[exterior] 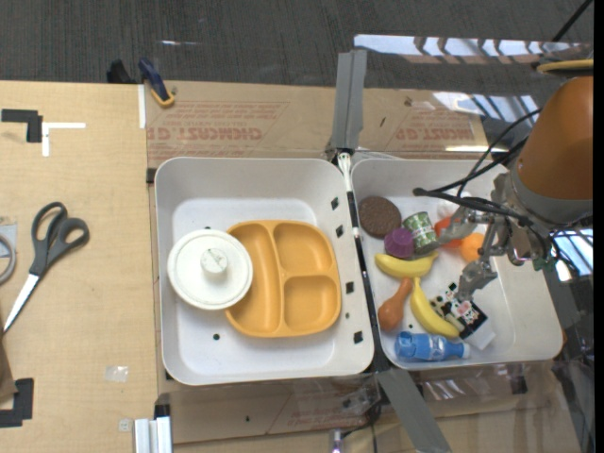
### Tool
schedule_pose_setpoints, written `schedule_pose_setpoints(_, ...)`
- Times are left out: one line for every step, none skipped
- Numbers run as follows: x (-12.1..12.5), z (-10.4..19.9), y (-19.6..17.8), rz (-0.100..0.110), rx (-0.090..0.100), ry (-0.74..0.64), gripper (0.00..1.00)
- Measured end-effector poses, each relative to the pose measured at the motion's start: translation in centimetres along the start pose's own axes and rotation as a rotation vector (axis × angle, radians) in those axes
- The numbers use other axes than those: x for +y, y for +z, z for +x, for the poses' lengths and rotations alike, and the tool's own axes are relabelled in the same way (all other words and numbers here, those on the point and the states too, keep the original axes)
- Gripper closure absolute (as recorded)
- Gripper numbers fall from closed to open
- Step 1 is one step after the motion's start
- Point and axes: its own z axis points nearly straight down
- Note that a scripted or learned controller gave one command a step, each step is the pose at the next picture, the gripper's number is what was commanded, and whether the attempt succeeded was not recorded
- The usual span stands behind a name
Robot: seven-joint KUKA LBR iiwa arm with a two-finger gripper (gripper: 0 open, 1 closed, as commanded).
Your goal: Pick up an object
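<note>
My jaws (469,276) hang over right bin (528,338), spread, nothing between. Banana (432,313) just left-near, long axis running near-right.

Left bin (170,281): smooth glossy white plastic. Inside it, divided yellow tray (288,281), matt plastic. Left of that bin, pale wood-grain bench (75,328); behind it, brown printed cardboard (236,121).

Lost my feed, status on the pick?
Gripper low in right bin, grip unclear. Under it: bananas, orange piece, black-and-white pack. Toys crowded.
</note>
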Motion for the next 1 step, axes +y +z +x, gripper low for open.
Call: schedule_pose_setpoints(1.78, -3.12, 9.88, 0.003, -0.016, -0.055, 0.0)
